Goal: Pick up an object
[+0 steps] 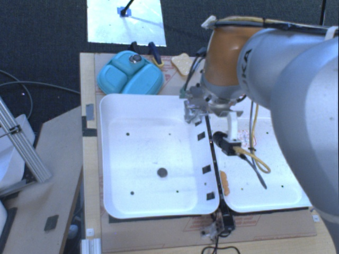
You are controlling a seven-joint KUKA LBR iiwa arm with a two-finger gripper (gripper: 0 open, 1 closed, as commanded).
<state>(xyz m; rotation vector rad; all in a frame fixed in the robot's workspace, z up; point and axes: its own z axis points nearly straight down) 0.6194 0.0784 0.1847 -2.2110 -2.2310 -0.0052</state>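
The grey arm (286, 73) fills the right side, reaching in over the right bin (275, 189), with its orange band (225, 57) above the far end of the wall that the two bins share. The tabletop (91, 157) is pale wood and carries both white bins side by side. The left bin (114, 142) lies in full view; the arm covers much of the right bin. Beyond the tabletop a white sheet (106, 15) lies on dark floor. A blue box (131, 75) with a rounded lid sits on the tabletop just behind the left bin, touching or nearly touching its far rim. A metal rail (24, 142) leans at the left edge, well apart from the bins.

The claw (195, 114) hangs below the orange band, over the far part of the shared wall and a little to the left bin's side. Whether it is released or clenched cannot be told, and nothing is seen in its grasp.

A tan piece (181, 62) lies on the tabletop just right of the blue box. An orange piece (224, 183) lies in the right bin, close against the shared wall at its near end. A small dark disc (162, 172) lies flat on the floor of the left bin, in its near half, well apart from the claw
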